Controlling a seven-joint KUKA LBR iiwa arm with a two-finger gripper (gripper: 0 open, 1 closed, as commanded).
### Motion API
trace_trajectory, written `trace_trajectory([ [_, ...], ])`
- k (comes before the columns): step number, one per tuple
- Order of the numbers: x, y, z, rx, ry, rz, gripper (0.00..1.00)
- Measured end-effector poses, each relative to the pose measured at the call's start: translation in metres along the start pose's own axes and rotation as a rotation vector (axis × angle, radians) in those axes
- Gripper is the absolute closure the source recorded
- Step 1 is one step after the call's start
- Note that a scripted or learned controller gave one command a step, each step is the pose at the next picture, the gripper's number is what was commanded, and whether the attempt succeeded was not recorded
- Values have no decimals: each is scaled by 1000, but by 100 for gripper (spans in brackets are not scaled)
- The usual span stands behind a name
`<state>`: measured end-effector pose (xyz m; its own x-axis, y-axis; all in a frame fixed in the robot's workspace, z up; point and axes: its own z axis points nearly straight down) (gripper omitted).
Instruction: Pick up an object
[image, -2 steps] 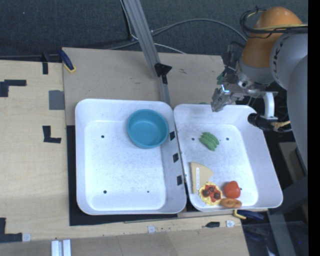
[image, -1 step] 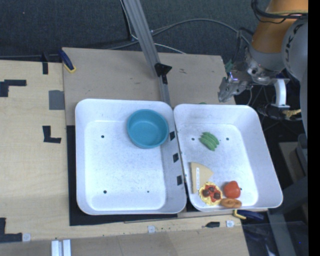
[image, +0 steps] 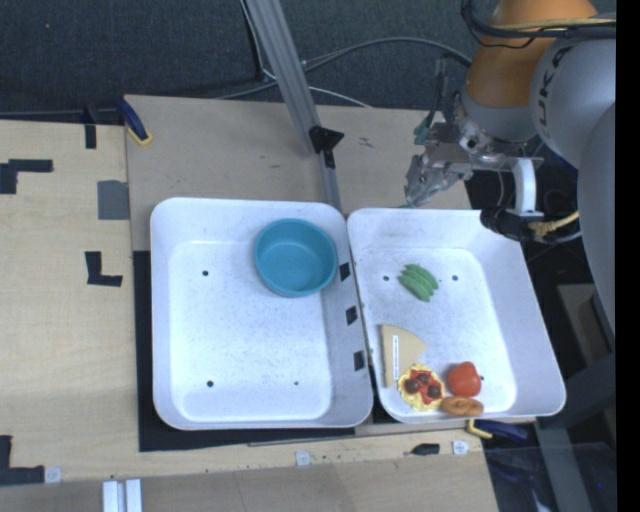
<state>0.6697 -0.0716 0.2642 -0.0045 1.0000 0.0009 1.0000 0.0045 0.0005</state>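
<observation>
So the arm (image: 560, 80) comes in from the right, grey with that orange band, and its tool (image: 425, 185) hangs over the far edge of the right bin (image: 520, 300), just above the rim near the far left corner of that bin. It's not touching anything in there as far as I can see. Fingers are small and dark against the table (image: 200, 150) from this angle, so honestly I can't tell if they're apart or together. Nothing visible between them.

Stuff in the right bin: a green pepper-looking thing (image: 419, 281) sits a bit far of the middle, on its own, well apart from the rest. Down at the near end there's a little cluster. A pizza slice toy (image: 408, 365), pale wedge pointing far with red and yellow toppings at its near end, lies by the left wall. Just right of it is a red tomato (image: 463, 378), and an orange-brown oblong piece (image: 461, 406) lies right against the near side of the tomato, touching or close enough. All of them are resting on the bin floor.

Left bin (image: 190, 330) has a blue bowl (image: 295, 257), upright, in the far right corner, close to the wall shared with the other bin.

A grey metal pole (image: 295, 85) slants across the far part of the table and ends around where the two bins meet.
</observation>
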Motion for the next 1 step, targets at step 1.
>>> trace_trajectory([
  [1,45,4,3,1,0,1,100],
])
